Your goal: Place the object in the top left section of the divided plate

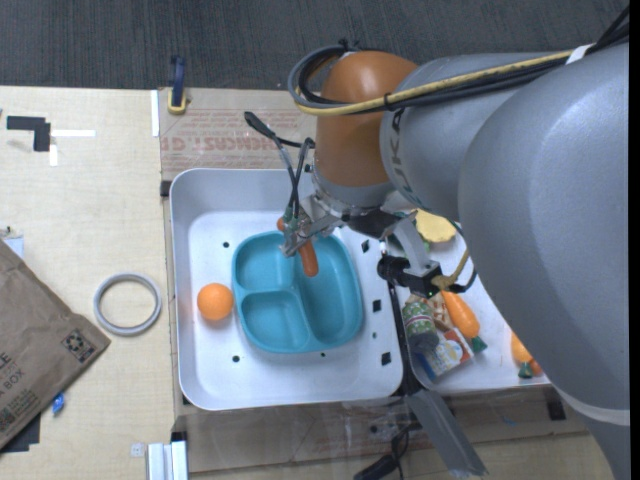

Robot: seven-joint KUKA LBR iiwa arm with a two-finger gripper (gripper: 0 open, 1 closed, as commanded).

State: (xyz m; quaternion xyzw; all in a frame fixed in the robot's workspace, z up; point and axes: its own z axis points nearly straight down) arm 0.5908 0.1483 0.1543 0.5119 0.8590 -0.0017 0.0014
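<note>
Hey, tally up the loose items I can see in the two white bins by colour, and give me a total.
Orange: 4, the ball, the sausage-shaped piece at the claw, the carrot, a piece at the arm's edge
Teal: 1, divided plate
Yellow: 1, slice
Multicoloured: 1, packet
Total: 7

A divided plate (297, 303) lies in the middle of the left bin (200, 368), centre of the frame. A ball (215, 301) sits in the bin just left of the plate. The gripper (300, 236) hangs over the plate's upper part with a small sausage-shaped object (309, 259) at its tip. A ring (128, 302) lies on the bench further left, beside a cardboard box (35, 353) at lower left. Packaged food (438, 336) and a carrot (461, 313) lie in the right bin.
</note>
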